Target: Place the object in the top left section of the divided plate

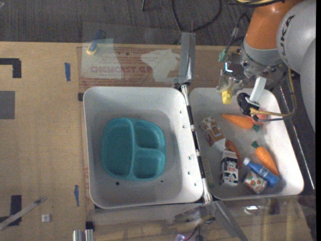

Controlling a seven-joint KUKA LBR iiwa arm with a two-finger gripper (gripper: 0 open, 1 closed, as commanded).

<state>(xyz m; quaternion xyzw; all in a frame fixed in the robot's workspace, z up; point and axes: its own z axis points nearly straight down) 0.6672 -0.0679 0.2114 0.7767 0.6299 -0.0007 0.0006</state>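
Looking down, I see my gripper (229,91) over the right bin's (296,177) far-left corner, pinching a small yellow object (226,97). Carry step next, I'd guess: left to the teal divided plate (133,148).

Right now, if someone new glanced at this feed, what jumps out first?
Probably the teal divided plate, alone in the middle of the left bin. Next, the right bin, cluttered with small items: two toy carrots, a blue bottle and a little cow-print carton. Then the grey arm with its orange band at top right, its gripper hanging over that bin's far corner.
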